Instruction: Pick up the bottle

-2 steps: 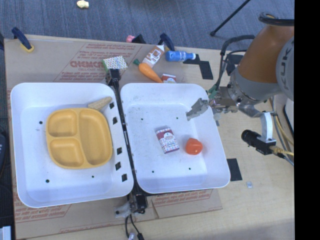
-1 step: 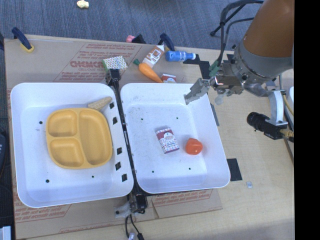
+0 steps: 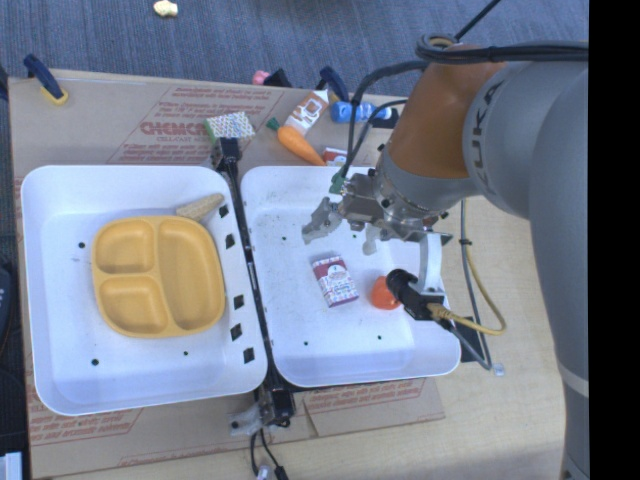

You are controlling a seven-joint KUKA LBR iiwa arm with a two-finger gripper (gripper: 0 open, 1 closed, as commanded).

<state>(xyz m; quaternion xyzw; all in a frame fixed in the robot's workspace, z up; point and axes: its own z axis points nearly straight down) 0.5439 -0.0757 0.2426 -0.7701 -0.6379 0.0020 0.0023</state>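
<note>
Bottle point(image 3: 306, 114): seen in the camera view lying on the cardboard outside the bins, just behind the right bin's point(image 3: 300, 363) far rim, tilted, with a carrot point(image 3: 299, 144) touching or just beside its lower end.
Bottle handling: judged small, light and stiff, probably plastic; the labelled body looks smooth, so some slip is to be expected.
Hold: best taken across the middle of the body, square to its long axis, clear of the carrot.
Gripper point(image 3: 345, 226): poised over the right bin's far half, well short of the bottle.
Fingers: the spread cannot be told; nothing is seen held.
Nearby: a red carton point(image 3: 335, 280) and an orange ball point(image 3: 384, 293) lie in the right bin; a yellow tray point(image 3: 157, 274) sits in the left bin point(image 3: 45, 298).
</note>
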